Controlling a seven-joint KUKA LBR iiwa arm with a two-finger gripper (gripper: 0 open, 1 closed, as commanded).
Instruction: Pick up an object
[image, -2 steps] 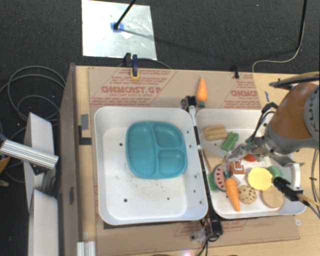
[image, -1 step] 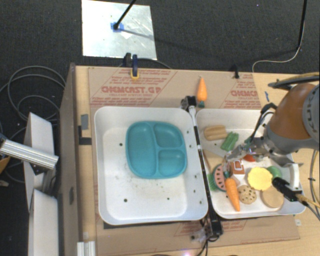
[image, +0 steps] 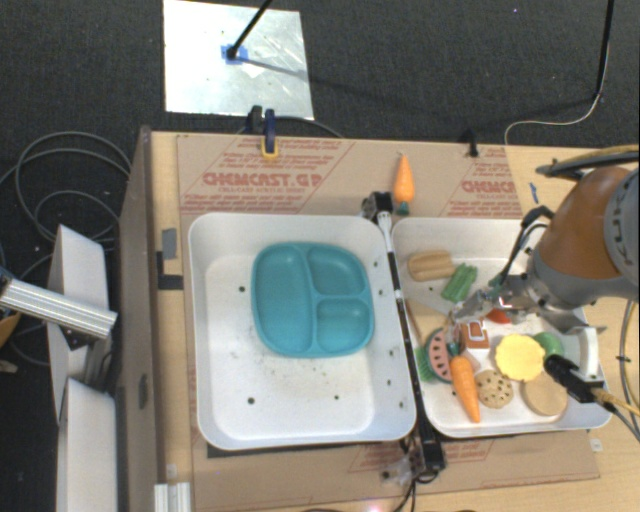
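Cardboard-topped bench (image: 290, 175), two white bins (image: 225, 400), dark carpet (image: 80, 70)

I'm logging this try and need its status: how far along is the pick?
Done: the arm has reached over the right bin, with the gripper low among the toys. In hand: nothing visibly; the view does not show a grasp. Left: closing on one item, perhaps the green piece or carrot, and lifting it. The teal plate sits untouched.
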